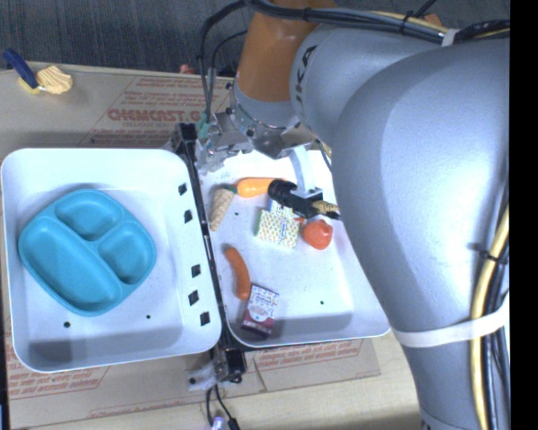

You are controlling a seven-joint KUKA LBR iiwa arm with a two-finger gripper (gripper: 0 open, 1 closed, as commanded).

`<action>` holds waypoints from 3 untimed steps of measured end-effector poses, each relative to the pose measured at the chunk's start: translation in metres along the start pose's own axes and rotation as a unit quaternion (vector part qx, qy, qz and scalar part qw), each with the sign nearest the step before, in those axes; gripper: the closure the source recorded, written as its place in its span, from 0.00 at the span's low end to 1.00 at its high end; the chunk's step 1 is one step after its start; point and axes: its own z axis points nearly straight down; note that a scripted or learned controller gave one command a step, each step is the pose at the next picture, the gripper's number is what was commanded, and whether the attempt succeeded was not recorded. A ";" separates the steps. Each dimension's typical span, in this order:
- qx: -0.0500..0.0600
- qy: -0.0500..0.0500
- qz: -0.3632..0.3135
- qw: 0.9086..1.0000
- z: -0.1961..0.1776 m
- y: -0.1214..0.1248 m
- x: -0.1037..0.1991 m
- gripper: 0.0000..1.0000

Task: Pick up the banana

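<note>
My gripper (217,143) hangs over the far left corner of the right bin (341,316), close to the wall between the two bins. Just in front of it lies an elongated orange-yellow fruit (255,187), and I cannot tell whether this is the banana. Beside that, a pale yellow ribbed piece (221,206) rests against the bin's left wall. The big grey arm covers the bin's right side and far edge.
The right bin also holds a patterned square packet (278,227), a red tomato (317,234), an orange sausage (239,271) and a dark red packet (262,310). A blue divided plate (85,249) lies in the left bin (36,173). A yellow-and-blue item (47,79) sits on the cardboard behind.
</note>
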 end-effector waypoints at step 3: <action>-0.001 0.000 0.018 1.000 -0.031 -0.042 0.080 1.00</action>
